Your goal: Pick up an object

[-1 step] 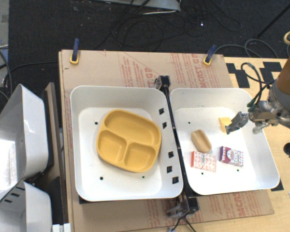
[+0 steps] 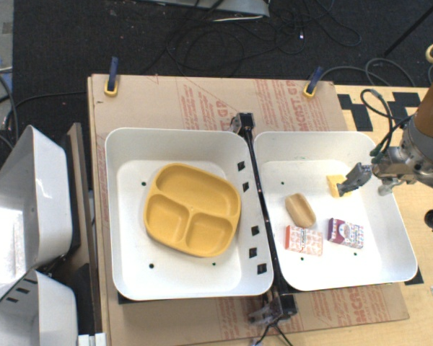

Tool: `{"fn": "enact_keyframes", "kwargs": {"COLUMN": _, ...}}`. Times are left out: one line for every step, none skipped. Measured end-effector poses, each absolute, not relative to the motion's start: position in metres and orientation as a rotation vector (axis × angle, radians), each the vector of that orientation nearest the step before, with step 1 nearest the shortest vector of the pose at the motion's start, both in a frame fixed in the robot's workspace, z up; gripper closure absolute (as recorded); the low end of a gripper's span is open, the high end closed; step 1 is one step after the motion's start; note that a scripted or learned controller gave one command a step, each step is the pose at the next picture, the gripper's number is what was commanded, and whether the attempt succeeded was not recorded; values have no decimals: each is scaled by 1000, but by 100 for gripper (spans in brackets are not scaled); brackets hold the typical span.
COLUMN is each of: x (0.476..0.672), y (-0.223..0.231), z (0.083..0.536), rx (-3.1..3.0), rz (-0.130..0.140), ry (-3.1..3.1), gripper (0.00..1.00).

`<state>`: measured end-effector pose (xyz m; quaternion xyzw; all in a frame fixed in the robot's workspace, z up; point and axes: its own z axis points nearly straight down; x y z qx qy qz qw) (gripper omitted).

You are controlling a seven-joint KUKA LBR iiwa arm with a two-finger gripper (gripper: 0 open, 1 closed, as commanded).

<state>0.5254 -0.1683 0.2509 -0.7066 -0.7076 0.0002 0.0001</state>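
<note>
1. Dark carpet strewn with cables surrounds the worktop [image 2: 202, 96], a cardboard-covered board held by two clamps along its top edge.
2. I read two shallow white bins side by side. The left bin [image 2: 123, 215] holds one yellow divided plate [image 2: 191, 209], lying flat near its middle.
3. The right bin [image 2: 390, 251] holds four candidate objects: a yellow block [image 2: 335, 185] in the upper middle, a tan rounded piece [image 2: 300, 210] lower left of it, a red-and-white packet [image 2: 304, 240] below that, and a purple packet [image 2: 345, 233] just beside the red one.
4. The hand [image 2: 359, 176] sits at the right of the frame over the right bin, just beside the yellow block. I cannot tell whether it is wide or narrow, and I see nothing gripped.
5. Judged risk: the block lies at the very tip of the hand, so an off-centre descent could nudge it aside rather than straddle it.
6. Judged risk: both packets lie flat and close together; a grasp there could slip off or drag both.
</note>
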Motion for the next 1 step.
{"fn": "enact_keyframes", "kwargs": {"x": 534, "y": -162, "z": 201, "rx": -2218, "rz": 4, "ry": -2220, "gripper": 0}}
